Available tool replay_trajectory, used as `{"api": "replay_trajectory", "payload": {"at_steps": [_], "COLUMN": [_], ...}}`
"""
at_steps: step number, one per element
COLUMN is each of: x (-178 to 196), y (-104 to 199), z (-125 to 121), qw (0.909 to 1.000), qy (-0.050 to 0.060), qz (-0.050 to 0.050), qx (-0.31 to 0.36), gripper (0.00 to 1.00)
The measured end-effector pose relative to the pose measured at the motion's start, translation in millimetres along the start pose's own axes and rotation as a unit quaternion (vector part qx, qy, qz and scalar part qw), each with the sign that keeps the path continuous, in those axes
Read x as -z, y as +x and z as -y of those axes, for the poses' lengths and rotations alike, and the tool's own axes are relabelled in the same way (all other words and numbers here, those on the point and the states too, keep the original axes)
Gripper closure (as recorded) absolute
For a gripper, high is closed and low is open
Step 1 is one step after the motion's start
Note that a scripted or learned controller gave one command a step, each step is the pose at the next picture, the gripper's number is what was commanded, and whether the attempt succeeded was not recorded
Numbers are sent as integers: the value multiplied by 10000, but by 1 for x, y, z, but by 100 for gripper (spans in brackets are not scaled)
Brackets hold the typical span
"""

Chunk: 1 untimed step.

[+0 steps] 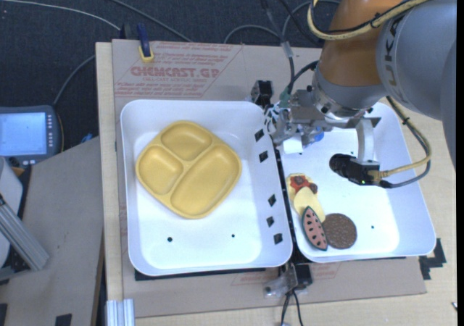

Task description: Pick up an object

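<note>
- Here the gripper [293, 132] hangs over the far left corner of the right bin [406, 209], close to the rims where the two bins meet. Whether it is spread or closed cannot be told, because the wrist covers it from above. Nothing can be seen held in it.
- The likely things to pick lie in the right bin, nearer the camera than the gripper. A red-and-yellow toy [301, 187] is closest to it, then a watermelon slice [313, 227] and a brown disc [339, 230].
- All three sit along the bin's left side. The slice and the disc touch or nearly touch, and the toy lies just beyond the slice.
- The arm [406, 35] reaches in from the right and crosses above the far half of the right bin, so its position suits a short move towards the toy.
- The toy and the slice lie close to the bin's left wall, which looks like a tight fit for a grasp on that side. The disc has open floor to its right.
- The middle and right of the bin floor are bare, leaving room to come down clear of the rim.
- The left bin [130, 194] holds a yellow divided plate [188, 169], which is well apart from the gripper.
</note>
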<state>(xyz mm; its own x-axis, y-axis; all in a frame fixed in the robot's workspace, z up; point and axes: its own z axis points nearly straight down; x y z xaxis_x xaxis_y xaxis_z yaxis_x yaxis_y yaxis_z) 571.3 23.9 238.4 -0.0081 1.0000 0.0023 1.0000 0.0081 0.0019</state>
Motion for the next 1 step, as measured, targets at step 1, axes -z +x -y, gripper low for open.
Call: {"api": "replay_trajectory", "payload": {"at_steps": [1], "x": [-16], "y": [47], "z": [-10], "qw": [10000], "qy": [11], "qz": [1], "qx": [-11], "gripper": [100]}}
